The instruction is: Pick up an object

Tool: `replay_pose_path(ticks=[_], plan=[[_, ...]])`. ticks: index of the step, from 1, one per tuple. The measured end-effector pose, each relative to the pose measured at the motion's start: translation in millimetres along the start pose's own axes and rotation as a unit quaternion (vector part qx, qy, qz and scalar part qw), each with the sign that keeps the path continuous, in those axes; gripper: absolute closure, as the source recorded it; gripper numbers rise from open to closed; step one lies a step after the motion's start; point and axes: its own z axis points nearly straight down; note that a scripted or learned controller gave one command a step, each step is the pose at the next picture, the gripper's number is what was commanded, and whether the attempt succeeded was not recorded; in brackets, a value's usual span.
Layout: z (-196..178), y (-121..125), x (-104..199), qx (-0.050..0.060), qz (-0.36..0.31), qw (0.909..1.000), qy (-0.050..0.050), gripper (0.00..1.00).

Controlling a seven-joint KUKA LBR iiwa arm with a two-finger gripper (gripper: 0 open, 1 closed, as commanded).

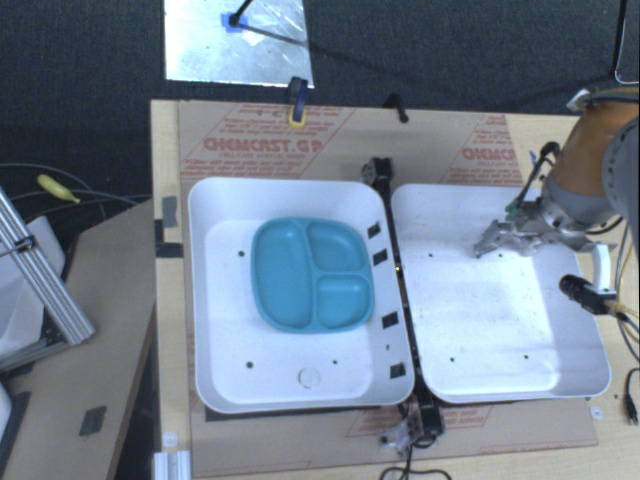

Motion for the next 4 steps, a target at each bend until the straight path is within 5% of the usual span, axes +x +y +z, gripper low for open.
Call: replay_pose_path(ticks=[1, 2, 3, 4], plan=[[-7.5, 40.2, 1.0, -0.005, -0.003, 1.0, -0.001, 0.0], [-5.6, -6.6, 0.4, -0.002, 0.0, 1.0, -0.001, 0.0], [-7.3, 40.3, 1.1, -0.004, -0.003, 1.0, -0.001, 0.0], [-5.1, -31.7, 0.0, -0.001, 0.0, 1.0, 0.0, 0.0]])
